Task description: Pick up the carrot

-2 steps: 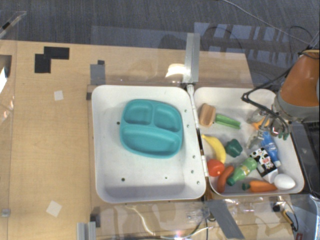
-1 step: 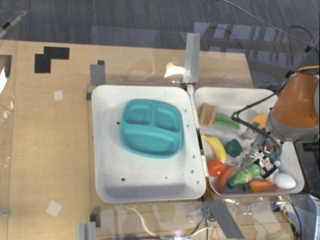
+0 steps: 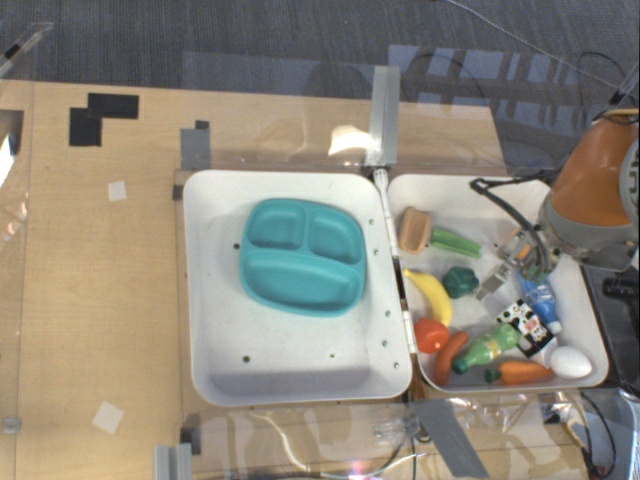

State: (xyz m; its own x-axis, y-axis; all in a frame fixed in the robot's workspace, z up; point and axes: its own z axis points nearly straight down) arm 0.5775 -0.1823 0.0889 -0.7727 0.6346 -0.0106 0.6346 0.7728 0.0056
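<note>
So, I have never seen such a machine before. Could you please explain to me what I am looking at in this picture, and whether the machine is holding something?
This is one picture, taken by a fixed camera above a wooden bench, looking down at a slant. The grey and orange shape at the right is a robot arm. At its end is its pincer, a two-finger grasping part; I cannot tell whether it is open or shut, and I see nothing held in it.

Two shallow white bins sit side by side. The left bin holds a teal divided plate. The right bin holds toy foods: a banana, a tomato, a white egg, and more. The carrot, which the arm should pick up, lies near the front wall of the right bin, beside the egg. The pincer hangs above the middle of that bin, apart from the carrot.
</note>
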